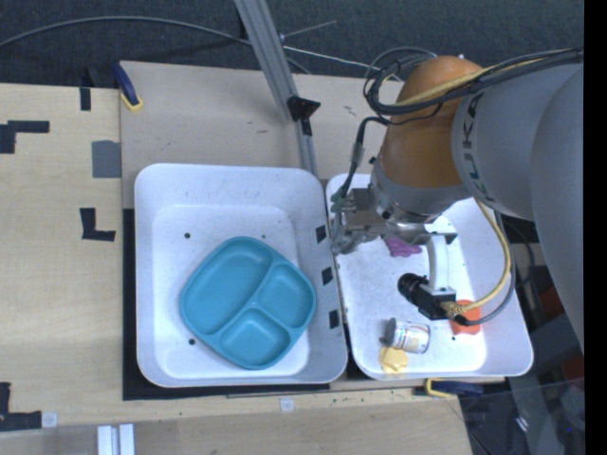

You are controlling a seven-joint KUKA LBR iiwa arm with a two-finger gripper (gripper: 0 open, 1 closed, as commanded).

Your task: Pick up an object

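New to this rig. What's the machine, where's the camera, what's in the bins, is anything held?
One fixed camera looks down at a slant on the bench. The grey machine with the orange band is a robot arm reaching in from the right; its gripper hangs at the left edge of the right bin. The left bin holds a blue divided plate. The right bin holds a small can, a yellow piece beside it, and a purple thing partly hidden under the wrist. Whether the gripper holds anything cannot be told here.

Divided plate [247, 301] in left bin [156, 254]; small can [410, 335] in right bin [503, 344], near front.
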